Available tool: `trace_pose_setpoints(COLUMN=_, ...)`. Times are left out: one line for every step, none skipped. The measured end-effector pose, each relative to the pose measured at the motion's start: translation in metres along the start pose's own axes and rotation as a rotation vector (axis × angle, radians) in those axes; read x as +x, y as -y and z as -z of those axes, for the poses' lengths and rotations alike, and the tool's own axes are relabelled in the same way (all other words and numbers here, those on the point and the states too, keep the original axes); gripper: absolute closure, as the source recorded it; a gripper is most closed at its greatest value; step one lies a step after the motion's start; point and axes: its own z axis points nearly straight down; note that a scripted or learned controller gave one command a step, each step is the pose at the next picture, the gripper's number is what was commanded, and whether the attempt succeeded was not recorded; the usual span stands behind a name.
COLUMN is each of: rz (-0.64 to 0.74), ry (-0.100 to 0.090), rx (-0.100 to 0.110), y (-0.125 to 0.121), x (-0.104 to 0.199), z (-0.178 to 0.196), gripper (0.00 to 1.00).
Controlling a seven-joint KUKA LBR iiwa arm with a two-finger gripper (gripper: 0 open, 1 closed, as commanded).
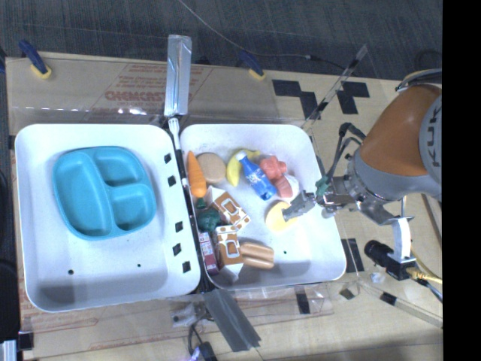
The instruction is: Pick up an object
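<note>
The right bin holds a heap of toy food. An orange carrot lies along its left wall, with a beige roll, a yellow banana, a blue bottle and a pink-red piece beside it. Lower down lie small printed boxes and a hot dog bun. A yellow wedge sits near the bin's right side. My gripper hangs low over the right part of this bin, its tip right at the yellow wedge's upper right edge.
The left bin carries a blue divided tray. A metal bar stands at the divider between the bins. The arm's orange band and grey wrist reach in over the right bin's rim.
</note>
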Motion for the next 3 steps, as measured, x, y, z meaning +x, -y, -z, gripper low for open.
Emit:
trace_pose_setpoints(rz=-0.124, ry=0.005, rx=-0.014, y=-0.063, x=0.017, z=-0.122, gripper=0.0)
trace_pose_setpoints(rz=0.087, ry=0.008, rx=-0.017, y=-0.013, x=0.052, z=-0.122, gripper=0.0)
trace_pose_setpoints(rz=-0.016, ry=0.017, rx=-0.016, y=-0.039, x=0.079, z=-0.121, gripper=0.0)
